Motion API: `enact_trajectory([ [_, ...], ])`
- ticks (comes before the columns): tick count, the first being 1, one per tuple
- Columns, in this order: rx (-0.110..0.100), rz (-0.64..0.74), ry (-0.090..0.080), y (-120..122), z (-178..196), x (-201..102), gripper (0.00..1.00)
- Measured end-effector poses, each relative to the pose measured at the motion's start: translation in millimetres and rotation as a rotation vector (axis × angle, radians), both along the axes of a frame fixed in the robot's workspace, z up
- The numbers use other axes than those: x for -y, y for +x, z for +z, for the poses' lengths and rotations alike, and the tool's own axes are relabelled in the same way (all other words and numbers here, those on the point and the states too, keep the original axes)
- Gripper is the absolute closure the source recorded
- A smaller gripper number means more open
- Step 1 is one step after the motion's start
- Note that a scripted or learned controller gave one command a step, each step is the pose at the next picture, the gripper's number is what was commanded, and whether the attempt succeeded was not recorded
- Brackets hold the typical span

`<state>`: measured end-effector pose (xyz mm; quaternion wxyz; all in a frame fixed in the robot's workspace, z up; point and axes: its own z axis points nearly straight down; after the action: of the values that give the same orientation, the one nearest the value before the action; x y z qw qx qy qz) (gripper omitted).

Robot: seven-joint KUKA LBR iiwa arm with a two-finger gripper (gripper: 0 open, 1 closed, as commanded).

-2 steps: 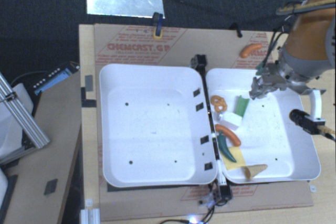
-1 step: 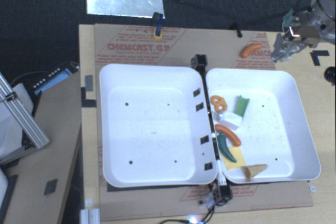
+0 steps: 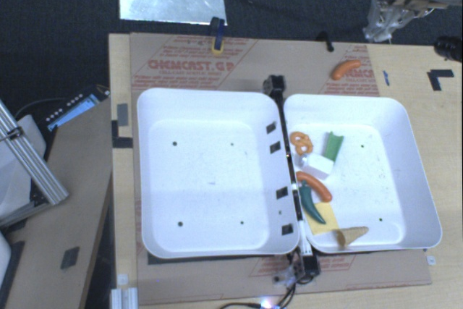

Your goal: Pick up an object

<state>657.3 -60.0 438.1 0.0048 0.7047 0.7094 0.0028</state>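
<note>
Camera view: we judge task barely begun, nothing lifted yet, whole pick left.

Landmark: right bin (image 3: 405, 155). Nearest us, inside its front-left corner, tan cone (image 3: 351, 234). Behind cone: yellow piece (image 3: 325, 216), dark green pepper (image 3: 312, 203), red sausage (image 3: 315, 185), white block (image 3: 320, 165), green block (image 3: 333, 145), pretzel (image 3: 301, 142).

Left bin (image 3: 210, 170) touches right bin's left wall.

Beyond right bin's far rim, orange sausage (image 3: 346, 69) on surface (image 3: 289, 61).

Farthest, pincer (image 3: 383, 24) hangs above and past far rim; we cannot tell its state.
</note>
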Motion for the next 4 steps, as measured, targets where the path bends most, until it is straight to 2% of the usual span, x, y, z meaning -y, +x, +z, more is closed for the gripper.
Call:
enact_trajectory([
  [1, -0.004, -0.001, 0.002, 12, 39, -17, 1.0],
  [3, -0.006, -0.005, 0.002, -26, 99, -6, 1.0],
  [4, -0.009, -0.01, 0.0, 12, 63, 71, 1.0],
])
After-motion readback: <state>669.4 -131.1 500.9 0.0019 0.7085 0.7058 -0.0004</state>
